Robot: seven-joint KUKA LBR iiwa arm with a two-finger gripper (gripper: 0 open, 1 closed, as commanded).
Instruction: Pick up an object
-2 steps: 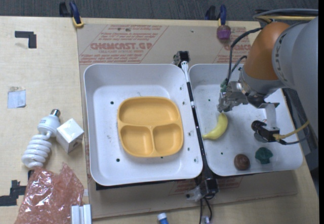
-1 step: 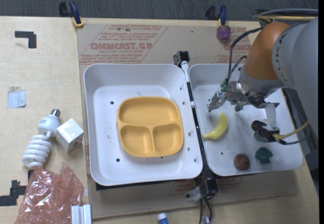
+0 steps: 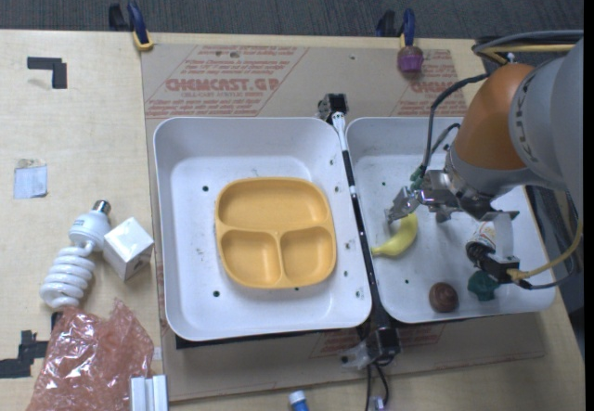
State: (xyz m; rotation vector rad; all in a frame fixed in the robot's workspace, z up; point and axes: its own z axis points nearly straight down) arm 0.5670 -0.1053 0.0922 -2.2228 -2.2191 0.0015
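The arm reaches from the right over the right bin, its gripper slightly parted, holding nothing, just above the banana lying on the bin floor.

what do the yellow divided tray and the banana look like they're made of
The yellow divided tray looks like moulded plastic: one even colour, smooth rounded ridges, a soft sheen. The banana is probably a plastic or rubber toy, judging by its flat uniform yellow, though the view leaves that open.
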